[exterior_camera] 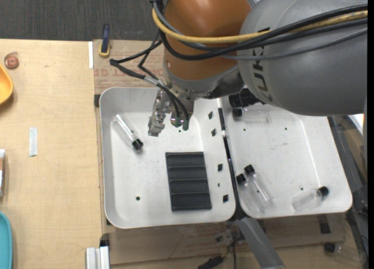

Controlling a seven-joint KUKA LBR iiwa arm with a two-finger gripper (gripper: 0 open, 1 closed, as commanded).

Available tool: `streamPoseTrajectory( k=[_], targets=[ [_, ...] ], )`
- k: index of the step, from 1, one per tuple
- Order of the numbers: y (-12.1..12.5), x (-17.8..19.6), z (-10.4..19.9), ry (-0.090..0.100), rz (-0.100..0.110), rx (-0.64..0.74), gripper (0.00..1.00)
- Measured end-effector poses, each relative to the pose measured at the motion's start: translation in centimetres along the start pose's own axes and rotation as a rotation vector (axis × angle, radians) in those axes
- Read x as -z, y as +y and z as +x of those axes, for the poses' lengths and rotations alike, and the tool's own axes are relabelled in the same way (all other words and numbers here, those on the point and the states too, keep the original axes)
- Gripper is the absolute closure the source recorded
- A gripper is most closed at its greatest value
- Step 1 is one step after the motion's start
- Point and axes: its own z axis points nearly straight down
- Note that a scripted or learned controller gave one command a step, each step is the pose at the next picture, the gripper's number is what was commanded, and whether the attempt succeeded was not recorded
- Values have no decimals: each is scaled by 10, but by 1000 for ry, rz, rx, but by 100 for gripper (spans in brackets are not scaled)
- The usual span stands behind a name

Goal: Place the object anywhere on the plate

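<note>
the left bin [103, 145] holds two main things. a clear vial [127, 131] with a black cap lies on its side in the upper left part of the floor, near the left wall, with the cap pointing to the lower right. a black ribbed plate [188, 181] lies flat in the lower middle of the same bin, its long side running up and down in the view. the vial is not on the plate; it rests on the white floor, well apart from it, up and to the left. some small dark specks are also on the floor of this bin, too small to say what they are.

the right bin [292, 139] holds a second vial [255, 185] close to its left wall, and a third vial [308, 198] near its lower right corner. both lie on their side and both have black caps.

the gripper [156, 123] hangs over the upper part of the left bin, just to the right of the first vial and above the plate in the view. nothing is seen held in it, and how far it is open cannot be told from this angle.

on the grey arm [304, 57] the letters "ku" can be read, the rest being cut off. the cardboard [128, 66] under the bins has faded red print that is not readable.
</note>
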Motion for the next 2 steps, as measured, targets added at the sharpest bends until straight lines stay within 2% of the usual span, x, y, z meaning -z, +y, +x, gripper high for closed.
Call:
streamPoseTrajectory(
  k=[1, 2],
  targets=[
    [0, -57, 32, 1, 0, 311, 100],
    [5, 151, 24, -4, -2, 586, 100]
  ],
)
